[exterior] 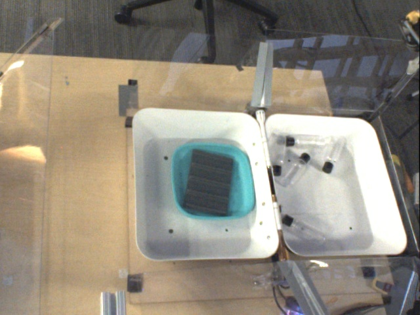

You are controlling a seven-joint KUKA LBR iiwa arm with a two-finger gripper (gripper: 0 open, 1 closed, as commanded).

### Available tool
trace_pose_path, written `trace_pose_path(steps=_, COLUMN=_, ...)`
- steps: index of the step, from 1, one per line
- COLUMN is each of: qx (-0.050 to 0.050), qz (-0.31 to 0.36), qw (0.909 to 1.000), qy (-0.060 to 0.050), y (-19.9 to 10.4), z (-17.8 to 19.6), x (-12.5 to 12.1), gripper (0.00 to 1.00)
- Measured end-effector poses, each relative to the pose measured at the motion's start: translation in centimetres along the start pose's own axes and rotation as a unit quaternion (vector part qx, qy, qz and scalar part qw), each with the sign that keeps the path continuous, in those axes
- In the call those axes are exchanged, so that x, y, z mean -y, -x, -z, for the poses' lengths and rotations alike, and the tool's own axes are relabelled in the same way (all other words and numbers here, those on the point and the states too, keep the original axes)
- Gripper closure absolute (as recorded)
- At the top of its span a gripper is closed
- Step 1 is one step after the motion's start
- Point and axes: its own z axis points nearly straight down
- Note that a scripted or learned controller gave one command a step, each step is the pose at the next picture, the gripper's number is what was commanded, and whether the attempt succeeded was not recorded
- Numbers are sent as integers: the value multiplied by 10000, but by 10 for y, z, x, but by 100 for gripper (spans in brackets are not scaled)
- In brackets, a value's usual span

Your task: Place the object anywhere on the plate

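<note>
Two white bins fill lower half of frame, side by side. Left bin (pixel 151 235) carries teal plate (pixel 244 195) at its centre; dark ribbed block (pixel 209 182) lies flat on it. Right bin (pixel 367 235) holds several clear tubes with black caps (pixel 306 157), loose in its upper left. Farther up: bare bench, then office chair base (pixel 203 5) at top. We see no arm in frame, so we cannot tell jaw state. We judge placing done: block sits on plate. Next move, if any: stay clear.
</note>
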Motion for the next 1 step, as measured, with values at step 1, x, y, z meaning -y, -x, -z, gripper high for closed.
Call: trace_pose_path(steps=1, qx=-1, qz=3, qw=10000, qy=-3, y=15, z=0, x=3, gripper=0)
